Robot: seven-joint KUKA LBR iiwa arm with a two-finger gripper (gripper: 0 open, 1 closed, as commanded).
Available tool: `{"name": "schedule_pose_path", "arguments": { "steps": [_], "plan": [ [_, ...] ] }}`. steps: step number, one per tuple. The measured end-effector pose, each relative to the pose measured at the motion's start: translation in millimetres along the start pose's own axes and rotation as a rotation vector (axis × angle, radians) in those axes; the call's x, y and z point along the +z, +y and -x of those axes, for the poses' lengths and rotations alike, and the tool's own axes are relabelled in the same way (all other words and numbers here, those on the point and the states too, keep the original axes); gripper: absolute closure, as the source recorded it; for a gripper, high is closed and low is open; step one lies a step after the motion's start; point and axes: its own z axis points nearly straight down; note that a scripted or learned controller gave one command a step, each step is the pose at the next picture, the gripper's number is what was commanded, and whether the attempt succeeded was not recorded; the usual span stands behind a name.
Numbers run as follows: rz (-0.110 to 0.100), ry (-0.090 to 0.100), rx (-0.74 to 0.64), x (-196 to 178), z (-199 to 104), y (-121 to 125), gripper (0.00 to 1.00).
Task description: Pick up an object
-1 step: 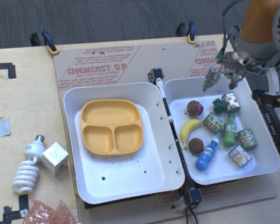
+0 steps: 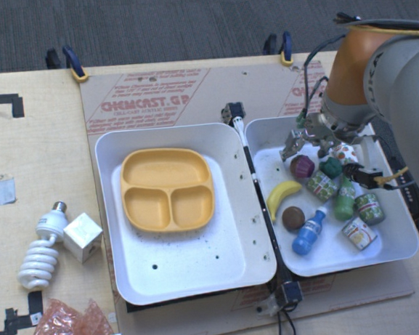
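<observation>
- Left bin (image 2: 124, 280): a stiff yellow divided tray (image 2: 167, 187), too wide and flat to grasp easily.
- Right bin (image 2: 290, 258): banana (image 2: 282, 195), brown ball (image 2: 293, 217), blue bottle (image 2: 308, 234), all light; the bottle looks slippery, so take it across the middle.
- Gripper (image 2: 317, 143) hangs over the far clutter by a purple ball (image 2: 302, 167); I cannot tell how it is set.

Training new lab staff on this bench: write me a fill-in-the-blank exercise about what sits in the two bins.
1. The yellow divided tray lies in the ____ bin.
2. The banana lies in the ____ bin.
3. The small bottle beside the brown ball is ____ in colour.
4. The claw is above the ____ bin.

Missing words: left; right; blue; right
</observation>
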Motion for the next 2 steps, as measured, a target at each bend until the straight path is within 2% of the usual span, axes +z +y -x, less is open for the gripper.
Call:
{"name": "schedule_pose_path", "arguments": {
  "steps": [1, 2],
  "plan": [
    [0.001, 0.010, -0.004, -1.1, 41.2, -11.3, 0.00],
    [0.003, 0.000, -0.001, -0.8, 28.3, 0.6, 0.00]
  ]
}}
